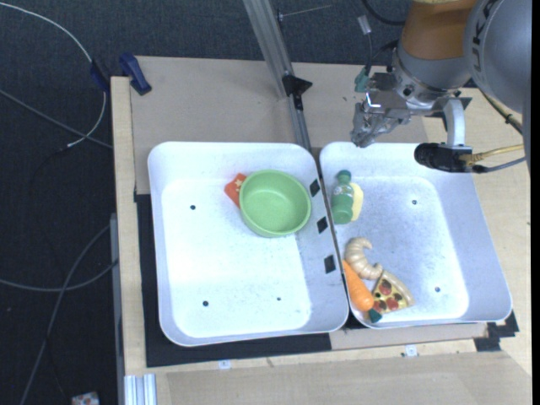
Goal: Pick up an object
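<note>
End effector (pixel 369 133) hangs upper right, above the right white bin's (pixel 456 226) far rim; whether clenched, I cannot tell. Below it lie a green plastic bottle (pixel 342 199), croissant (pixel 364 256), carrot (pixel 358 288) and pizza slice (pixel 390 294). A green bowl (pixel 274 202) sits in the left bin (pixel 228 285).

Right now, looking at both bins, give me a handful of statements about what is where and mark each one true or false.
1. The green bowl sits in the left bin. True.
2. The end effector holds the green bottle. False: it hangs over the right bin's far edge, apart from the bottle.
3. The carrot lies near the right bin's front corner, beside the pizza slice. True.
4. The green bowl is tipped upside down. False: its hollow faces up.
5. The green bottle lies in the right bin close to the divide between the bins. True.
</note>
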You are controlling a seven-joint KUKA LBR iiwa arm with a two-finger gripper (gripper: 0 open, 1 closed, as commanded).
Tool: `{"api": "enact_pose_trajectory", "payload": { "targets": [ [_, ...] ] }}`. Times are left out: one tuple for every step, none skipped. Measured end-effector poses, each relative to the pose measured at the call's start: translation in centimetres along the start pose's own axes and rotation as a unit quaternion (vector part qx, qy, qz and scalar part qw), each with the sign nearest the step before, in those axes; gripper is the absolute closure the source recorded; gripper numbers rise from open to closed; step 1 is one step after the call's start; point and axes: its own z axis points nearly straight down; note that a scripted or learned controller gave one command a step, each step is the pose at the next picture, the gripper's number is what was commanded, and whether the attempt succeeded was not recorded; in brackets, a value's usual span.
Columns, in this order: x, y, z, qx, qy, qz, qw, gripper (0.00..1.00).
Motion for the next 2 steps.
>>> {"api": "enact_pose_trajectory", "payload": {
  "targets": [
    [5.4, 0.1, 1.7, 0.003, 0.000, 0.000, 1.0000, 1.00],
    [10.0, 0.5, 1.5, -0.003, -0.001, 0.000, 1.0000, 1.00]
  ]
}}
